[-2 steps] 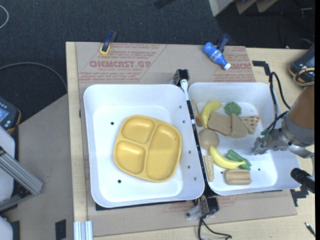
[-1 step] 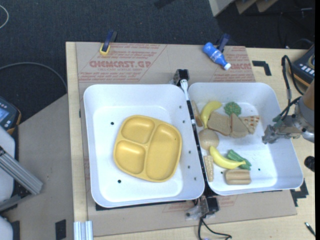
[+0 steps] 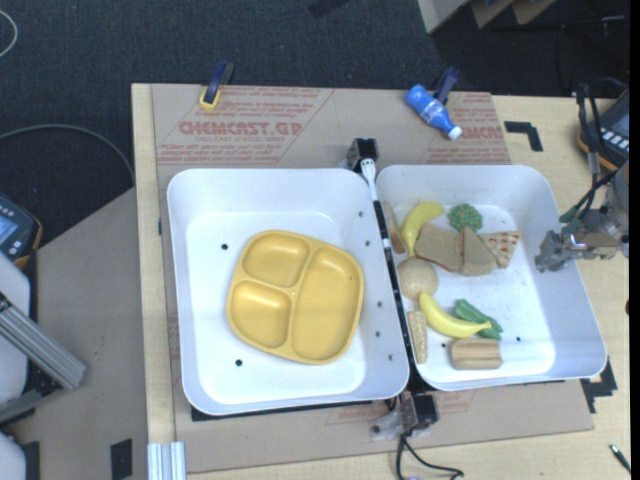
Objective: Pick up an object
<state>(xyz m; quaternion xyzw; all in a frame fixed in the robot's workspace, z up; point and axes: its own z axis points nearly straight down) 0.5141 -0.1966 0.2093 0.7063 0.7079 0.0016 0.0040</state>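
The right white bin (image 3: pixel 540 298) holds several toy foods. A small banana (image 3: pixel 424 216), a green broccoli (image 3: pixel 463 215), a brown bread slice (image 3: pixel 437 246) and a grilled toast wedge (image 3: pixel 499 245) lie at its back. Nearer the front are a pale round piece (image 3: pixel 417 276), a second banana (image 3: pixel 444 318) beside a green pepper (image 3: pixel 479 317), a tan stick (image 3: pixel 417 336) and a brown roll (image 3: pixel 474 354). My gripper (image 3: pixel 553 252) hangs at the bin's right side, right of the toast wedge and apart from it, with nothing seen in it.
The left white bin (image 3: pixel 200 218) carries a yellow divided plate (image 3: pixel 296 295). A blue bottle (image 3: pixel 432 111) lies on the cardboard behind the right bin. Clamps sit at the board's back edge and between the bins.
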